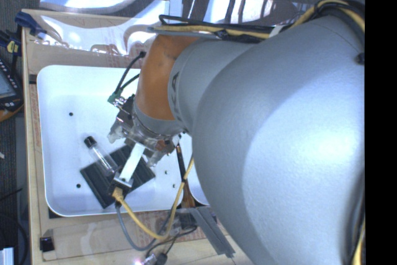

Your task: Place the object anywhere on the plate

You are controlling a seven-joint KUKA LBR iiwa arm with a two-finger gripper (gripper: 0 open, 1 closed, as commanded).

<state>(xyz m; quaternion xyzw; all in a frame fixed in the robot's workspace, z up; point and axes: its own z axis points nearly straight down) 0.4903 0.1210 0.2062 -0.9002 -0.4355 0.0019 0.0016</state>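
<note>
Just beside claw (pixel 123 131), clear vial (pixel 99 153)

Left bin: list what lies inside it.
A small clear tube with a dark end lies on the white floor of the bin, towards its left. The arm covers the bin's right part, so whatever lies there is hidden.

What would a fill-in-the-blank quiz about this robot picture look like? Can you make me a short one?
1. The grey arm has an ____ band above its wrist.
2. The end effector hovers over a shallow ____ bin.
3. A small clear tube lies in that bin, just to the view's ____ of the end effector.
Missing words: orange; white; left.
</note>
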